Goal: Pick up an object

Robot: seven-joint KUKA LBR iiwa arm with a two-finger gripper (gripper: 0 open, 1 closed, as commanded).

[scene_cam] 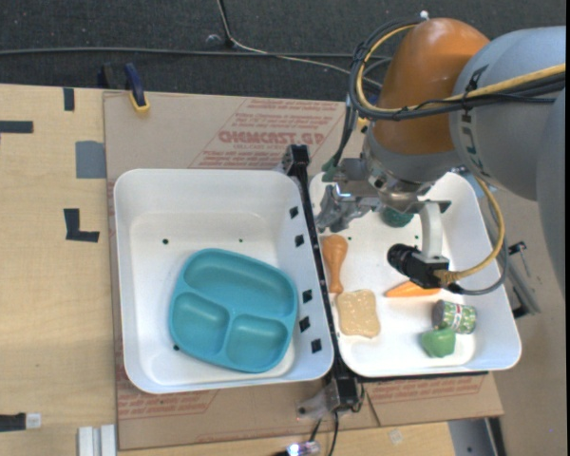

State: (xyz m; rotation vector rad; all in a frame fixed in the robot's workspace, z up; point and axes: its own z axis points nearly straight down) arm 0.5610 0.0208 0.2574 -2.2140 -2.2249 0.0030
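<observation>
Cardboard [256, 131] is covering the table under two bins; the claw [337, 207], its state unclear, is hovering above bread [358, 313].

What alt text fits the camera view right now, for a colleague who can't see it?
The arm's gripper hangs low over the right bin, above a tan drumstick-shaped toy, a toast slice, a carrot and green pieces. The left bin holds a teal divided plate.
</observation>
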